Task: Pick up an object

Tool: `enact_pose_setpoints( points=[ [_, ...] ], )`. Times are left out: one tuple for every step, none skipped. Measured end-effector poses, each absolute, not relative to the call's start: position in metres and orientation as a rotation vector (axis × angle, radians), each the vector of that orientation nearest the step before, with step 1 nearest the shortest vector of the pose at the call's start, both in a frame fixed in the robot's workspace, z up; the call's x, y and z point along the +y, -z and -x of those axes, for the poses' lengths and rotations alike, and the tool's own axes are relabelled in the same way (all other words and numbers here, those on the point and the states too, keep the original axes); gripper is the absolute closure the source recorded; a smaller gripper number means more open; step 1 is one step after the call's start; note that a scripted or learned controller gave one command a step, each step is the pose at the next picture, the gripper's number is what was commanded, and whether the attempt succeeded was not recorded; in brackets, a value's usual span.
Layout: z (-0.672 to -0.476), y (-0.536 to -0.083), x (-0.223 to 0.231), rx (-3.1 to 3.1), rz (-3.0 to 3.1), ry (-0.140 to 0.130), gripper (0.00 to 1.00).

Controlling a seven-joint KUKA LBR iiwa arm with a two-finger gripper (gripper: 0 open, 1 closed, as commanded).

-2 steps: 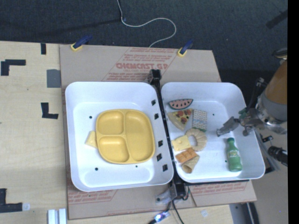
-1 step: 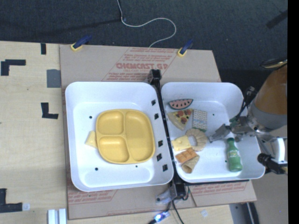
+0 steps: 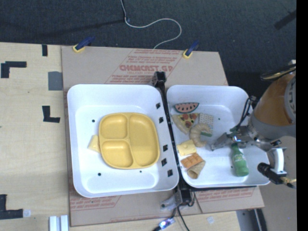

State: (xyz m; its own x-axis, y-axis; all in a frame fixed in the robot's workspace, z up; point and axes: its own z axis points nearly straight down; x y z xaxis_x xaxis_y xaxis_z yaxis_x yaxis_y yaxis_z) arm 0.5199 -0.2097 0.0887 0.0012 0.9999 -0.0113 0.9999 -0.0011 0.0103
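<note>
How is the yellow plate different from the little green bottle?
The yellow plate lies flat in the left bin, split into three compartments; the green bottle lies on its side in the right bin. The plate is far bigger and wide; the bottle is small and slim. The bottle lies close by the robot's hand; the plate lies far from it. Both rest on white bin floors.

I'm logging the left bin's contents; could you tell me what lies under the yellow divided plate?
A pale yellow flat wedge-shaped piece sticks out from under the left edge of the yellow three-compartment plastic plate, on the left white bin's floor. How far it runs beneath is covered, as is anything else under the plate.
</note>
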Motion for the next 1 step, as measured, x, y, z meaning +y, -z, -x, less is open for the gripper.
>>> enact_pose_setpoints(
  points=[
    [-0.5226,-0.1022,-0.2095,2.206,-2.206,-0.007,1.00]
  ],
)
